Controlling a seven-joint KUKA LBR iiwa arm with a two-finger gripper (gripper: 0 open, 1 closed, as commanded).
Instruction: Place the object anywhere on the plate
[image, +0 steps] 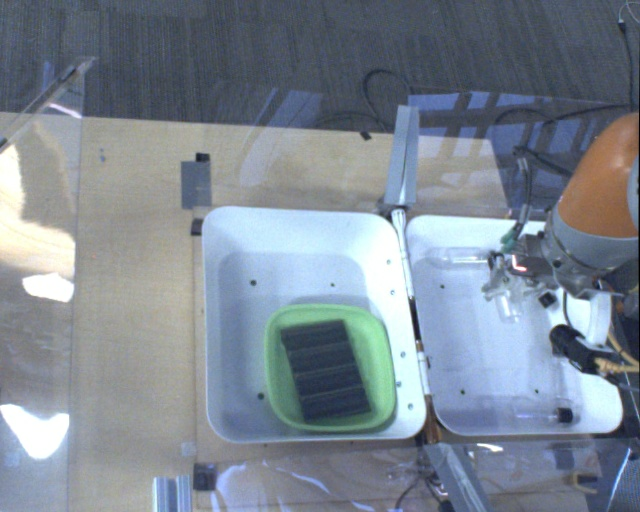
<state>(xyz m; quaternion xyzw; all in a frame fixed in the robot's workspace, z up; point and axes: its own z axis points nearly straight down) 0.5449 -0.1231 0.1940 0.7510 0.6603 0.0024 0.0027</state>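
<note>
A green square plate (375, 345) sits in the front right part of the left bin (235, 300). On it lies a dark grey ridged block (322, 370), slightly angled and covering most of the plate's middle. My gripper (505, 285) hangs over the upper right part of the right bin (460, 380), well away from the plate and the block. The orange-banded wrist (600, 200) rises behind it at the right edge. I see nothing held in the gripper.
The divider where the two bin rims meet (410, 320) runs between the gripper and the plate. A clear tube-like item (450, 258) lies near the right bin's back wall and another (540, 410) near its front. Black cabling (568, 345) hangs under the wrist.
</note>
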